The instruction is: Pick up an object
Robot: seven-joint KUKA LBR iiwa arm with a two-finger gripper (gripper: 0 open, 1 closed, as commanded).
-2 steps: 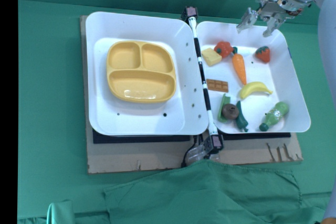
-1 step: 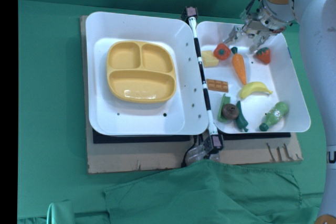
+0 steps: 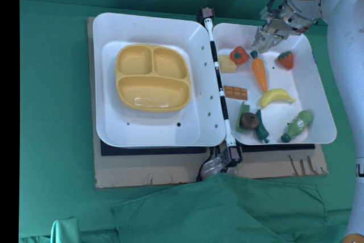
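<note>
I have the gripper (image 3: 263,42) hanging at the upper right of the frame, over the far part of the right bin (image 3: 321,122). Its fingers look slightly apart with nothing between them, tips pointing down and toward the lower left.

My likeliest target is the carrot (image 3: 259,72), which lies just below the fingertips in the frame. Its green top sits nearest the gripper and its long axis runs down and slightly right, toward the banana (image 3: 276,97). I judge the approach to be a short drop with the fingers set across that axis.

Room is tight on both sides. The tomato (image 3: 239,54) is just left of the carrot's top, and the strawberry (image 3: 285,60) is near on the right. The bin's far wall is close behind the gripper, so I would come down from above, not sideways.

The left bin (image 3: 114,28) holds a yellow tray (image 3: 152,77), well apart from all this.
</note>
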